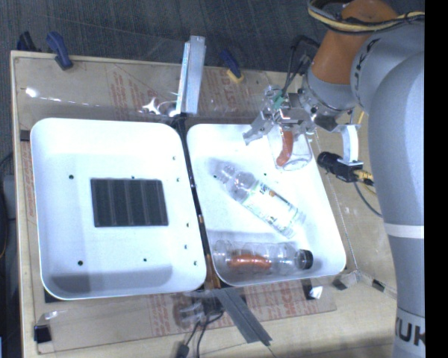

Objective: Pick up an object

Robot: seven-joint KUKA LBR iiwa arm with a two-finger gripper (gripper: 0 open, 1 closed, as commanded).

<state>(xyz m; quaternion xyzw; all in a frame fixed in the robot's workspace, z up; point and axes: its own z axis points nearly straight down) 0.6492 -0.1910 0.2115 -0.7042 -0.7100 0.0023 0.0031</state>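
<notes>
My gripper point(280, 125) hovers over the far right corner of the right bin point(325, 222). Just beneath it, touching or nearly touching, is a small clear cup-like piece with an orange strip inside point(289, 149); whether it is gripped or resting in the corner is unclear. A clear plastic bottle point(260, 196) lies diagonally in the middle of that bin. Against the bin's near wall lies a second clear bottle point(257, 259) with coppery contents and a black cap, on its side.
The left bin point(52, 259) holds a dark ribbed rectangle point(129, 202). A metal bar point(192, 73) stands up at the far end of the gap between the bins. Blue clamps point(58, 48) grip the bench's far edge. The grey arm point(396, 148) fills the right side.
</notes>
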